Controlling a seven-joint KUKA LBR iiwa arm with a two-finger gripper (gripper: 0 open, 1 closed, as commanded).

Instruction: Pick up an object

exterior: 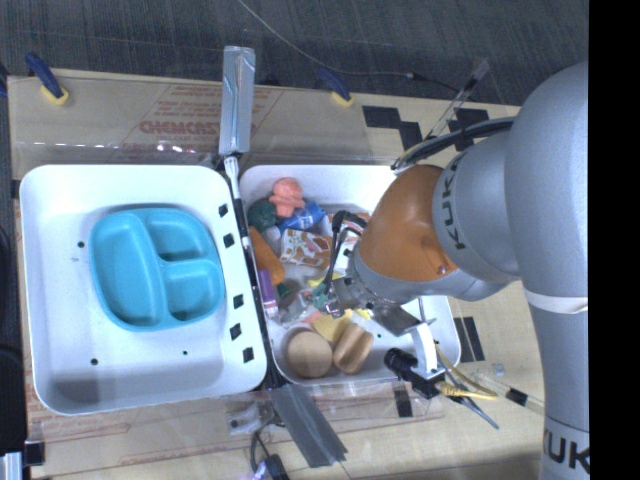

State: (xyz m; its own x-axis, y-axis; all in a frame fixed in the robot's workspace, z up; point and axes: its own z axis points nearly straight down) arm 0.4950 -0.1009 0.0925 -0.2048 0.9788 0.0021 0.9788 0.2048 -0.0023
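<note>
- Objects to pick lie heaped in the right bin, the one closer to the arm; the nearest are a tan ball and a brown rounded block, touching each other against the bin's near wall.
- Just behind those two sits a small yellow piece.
- The gripper hangs low over the middle of this heap, above the yellow piece; the wrist hides it from above, so whether it is open or closed cannot be told, and nothing can be seen held in it.
- The grey arm, with its orange band, reaches in from the right and covers the right half of the bin, hiding whatever lies there.
- Left of the gripper, an orange stick lies along the wall shared by the bins, with a printed packet beside it.
- Farther back are a dark green piece, a blue piece and a toy figure with a pink head, crowded together.
- The left bin holds a blue divided tray, well apart from the gripper.
- Beyond the bins, two blue clamps grip the bench's far edge.
</note>
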